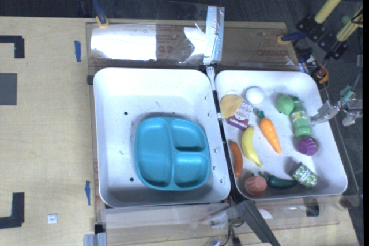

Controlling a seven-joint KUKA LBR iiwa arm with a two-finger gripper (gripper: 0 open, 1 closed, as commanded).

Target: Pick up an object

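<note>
Toy plastic foods, about ten, lay in the right white bin; one yellow banana, one orange carrot. One blue divided tray occupied the left white bin on the pale wooden bench.

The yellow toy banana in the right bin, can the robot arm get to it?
Probably yes. The yellow toy banana lies in the open on the white right bin's floor with nothing on top. The orange toy carrot sits close beside it, which may crowd the grasp.
</note>
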